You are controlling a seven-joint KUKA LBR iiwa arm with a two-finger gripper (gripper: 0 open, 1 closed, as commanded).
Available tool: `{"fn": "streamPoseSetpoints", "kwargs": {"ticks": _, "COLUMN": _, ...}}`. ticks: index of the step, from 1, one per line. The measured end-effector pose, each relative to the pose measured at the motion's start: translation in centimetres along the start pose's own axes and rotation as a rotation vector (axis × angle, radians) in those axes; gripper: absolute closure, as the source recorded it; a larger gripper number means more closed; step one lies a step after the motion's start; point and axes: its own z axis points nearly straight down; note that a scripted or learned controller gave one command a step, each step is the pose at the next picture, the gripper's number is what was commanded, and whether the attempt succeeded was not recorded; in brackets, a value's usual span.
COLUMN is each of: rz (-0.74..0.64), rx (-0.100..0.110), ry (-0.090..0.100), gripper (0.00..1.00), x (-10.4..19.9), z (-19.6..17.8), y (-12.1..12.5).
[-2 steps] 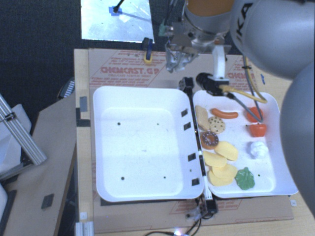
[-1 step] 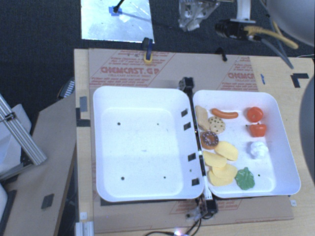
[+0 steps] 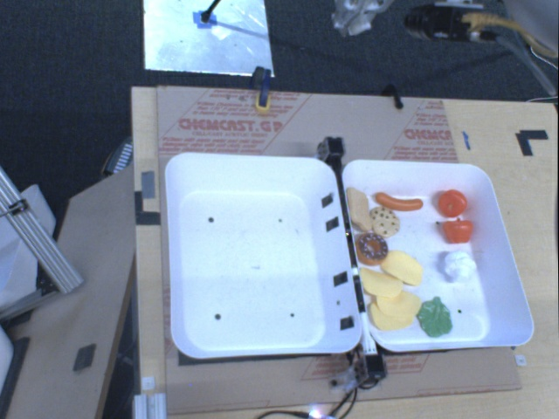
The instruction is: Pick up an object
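Note:
The right bin holds several toy foods. An orange sausage, a beige bread slice, a chip cookie and a chocolate donut lie near its left wall. Yellow slices are stacked toward the front, beside a green leafy piece. A red tomato, a second red piece and a white lump sit to the right. My gripper hangs high beyond the bench's far edge, away from both bins.
The left bin sits beside the right one, joined by black clips. A yellow-and-blue clamp is at the cardboard's far edge. A shiny metal plate lies on the floor behind. An aluminium rail slants at left.

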Motion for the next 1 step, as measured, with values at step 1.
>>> {"fn": "streamPoseSetpoints", "kwargs": {"ticks": 1, "rz": 0.003, "rx": 0.024, "ry": -0.003, "gripper": 1.00, "x": 1.00, "z": 17.06, "y": -3.25}}
